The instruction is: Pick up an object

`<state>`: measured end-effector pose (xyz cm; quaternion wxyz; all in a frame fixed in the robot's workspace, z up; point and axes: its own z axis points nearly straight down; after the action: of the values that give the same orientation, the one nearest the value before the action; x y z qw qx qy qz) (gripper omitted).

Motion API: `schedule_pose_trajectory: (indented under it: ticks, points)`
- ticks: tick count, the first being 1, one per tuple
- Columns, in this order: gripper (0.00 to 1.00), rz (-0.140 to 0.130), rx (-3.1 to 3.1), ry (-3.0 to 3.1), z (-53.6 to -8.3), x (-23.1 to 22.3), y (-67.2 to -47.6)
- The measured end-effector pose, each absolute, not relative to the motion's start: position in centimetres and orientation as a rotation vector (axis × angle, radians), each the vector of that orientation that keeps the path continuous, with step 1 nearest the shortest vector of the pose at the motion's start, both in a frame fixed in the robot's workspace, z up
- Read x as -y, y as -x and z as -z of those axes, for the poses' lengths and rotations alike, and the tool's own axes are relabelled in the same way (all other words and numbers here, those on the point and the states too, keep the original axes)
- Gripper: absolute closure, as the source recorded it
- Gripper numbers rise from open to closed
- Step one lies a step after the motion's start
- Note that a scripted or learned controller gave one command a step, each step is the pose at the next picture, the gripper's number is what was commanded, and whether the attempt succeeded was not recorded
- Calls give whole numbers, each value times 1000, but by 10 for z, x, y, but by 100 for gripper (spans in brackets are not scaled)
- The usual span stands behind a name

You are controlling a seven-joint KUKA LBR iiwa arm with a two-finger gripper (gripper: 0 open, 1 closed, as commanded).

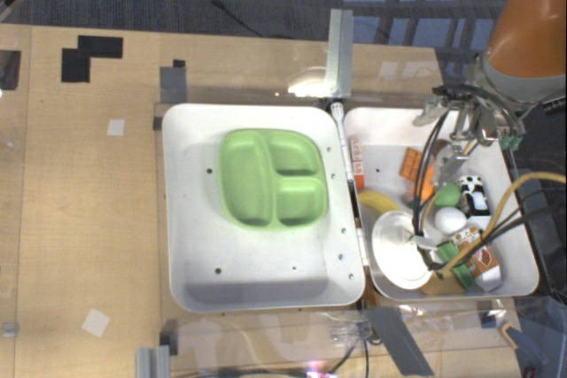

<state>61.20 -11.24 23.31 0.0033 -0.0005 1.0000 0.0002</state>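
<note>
My gripper [458,146] hangs over the far part of the right bin [383,146], under the grey arm with its orange band [532,13]. Below it the bin holds a heap of small objects. Among them are an orange piece [411,165], a yellow banana [379,202], a white bowl [399,250] and a white ball [450,219]. There are also a green item [446,194], a black-and-white toy [474,190] and a brown box [483,261]. Nothing shows in the gripper's grasp.
The left bin [195,270] holds a green divided plate [270,178]. A red-and-white tube [356,160] lies along the wall between the bins. Dark cables [434,181] trail from the wrist down into the right bin's heap. A metal post [340,49] stands behind the bins.
</note>
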Motion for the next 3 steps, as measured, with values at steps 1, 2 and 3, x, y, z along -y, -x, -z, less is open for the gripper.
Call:
schedule_pose_trajectory:
  ticks: [1,2,3]
  points:
    - [0,-1,-3139,2,-139,136,-629]
    - [0,3,-3124,34,-91,116,-644]
    - [0,4,-3121,-23,-91,112,-610]
